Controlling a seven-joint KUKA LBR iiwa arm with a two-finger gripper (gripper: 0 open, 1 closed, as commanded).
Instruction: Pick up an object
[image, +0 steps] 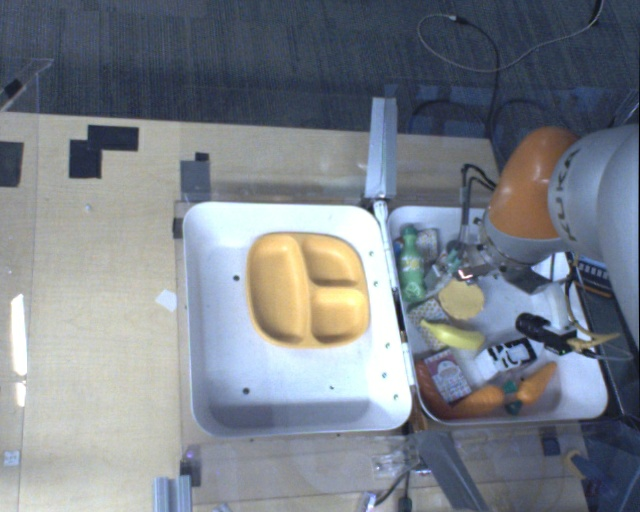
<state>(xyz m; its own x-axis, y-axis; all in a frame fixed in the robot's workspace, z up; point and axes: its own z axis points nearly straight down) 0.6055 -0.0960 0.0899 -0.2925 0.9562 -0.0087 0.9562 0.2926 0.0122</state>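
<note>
Camera view: one yellow tray (305, 288), one banana (452, 335), one bottle (410, 265); jaws' state unclear.

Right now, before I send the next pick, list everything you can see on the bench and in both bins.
left bin: 1, white, left of the pair
divided tray: 1, yellow, middle of the left bin
right bin: 1, white, under the arm
bottle: 1, green, against the right bin's left wall, far end
disc: 1, tan, round, middle of the right bin
banana: 1, yellow, just on the near side of the disc
packet: 1, red, right bin's near left corner
carrots: 2, orange, along the right bin's near wall
black marks: several, black, far left of the bench
arm: 1, grey with orange band, reaching in from the right
gripper: 1, dark, over the right bin between bottle and disc
</note>
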